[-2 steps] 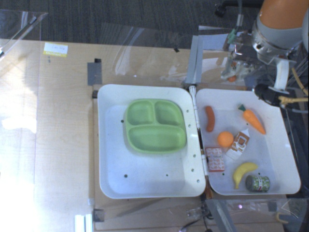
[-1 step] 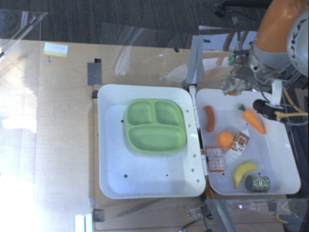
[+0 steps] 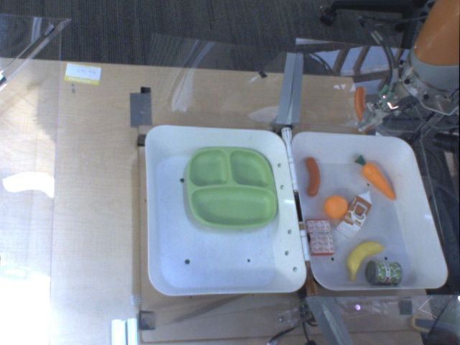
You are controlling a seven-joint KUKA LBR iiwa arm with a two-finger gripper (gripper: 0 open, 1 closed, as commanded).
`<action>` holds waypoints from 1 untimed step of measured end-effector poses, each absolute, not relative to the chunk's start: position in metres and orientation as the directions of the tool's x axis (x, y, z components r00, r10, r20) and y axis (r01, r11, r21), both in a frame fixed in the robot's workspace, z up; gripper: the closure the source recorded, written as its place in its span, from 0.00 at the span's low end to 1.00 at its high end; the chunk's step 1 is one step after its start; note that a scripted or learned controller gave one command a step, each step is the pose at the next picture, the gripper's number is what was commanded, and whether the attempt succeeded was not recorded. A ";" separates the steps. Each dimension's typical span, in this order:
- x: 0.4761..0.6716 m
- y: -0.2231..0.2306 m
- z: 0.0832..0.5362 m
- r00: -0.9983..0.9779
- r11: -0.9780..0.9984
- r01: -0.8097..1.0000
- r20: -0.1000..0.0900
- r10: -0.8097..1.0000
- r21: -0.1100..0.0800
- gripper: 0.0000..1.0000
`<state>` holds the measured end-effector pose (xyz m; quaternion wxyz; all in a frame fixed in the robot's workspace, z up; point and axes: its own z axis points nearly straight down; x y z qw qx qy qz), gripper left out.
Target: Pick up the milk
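The milk (image 3: 356,214) is a small white carton with a brown and red label. It lies tilted in the middle of the right bin (image 3: 420,214), touching an orange (image 3: 335,207) on its left. The arm comes in at the top right, with its orange band (image 3: 438,27) showing. My gripper (image 3: 378,110) hangs among cables just beyond the right bin's far edge, well away from the milk and above and behind it in the view.
The right bin also holds a sausage (image 3: 312,176), a carrot (image 3: 378,180), a banana (image 3: 363,257), a green can (image 3: 383,272) and a red and white packet (image 3: 320,237). A green divided plate (image 3: 231,187) lies in the left bin (image 3: 165,264).
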<state>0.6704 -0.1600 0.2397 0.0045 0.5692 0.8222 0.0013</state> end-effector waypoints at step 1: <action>0.628 -0.053 0.256 -0.337 0.337 0.941 -0.002 0.941 0.007 1.00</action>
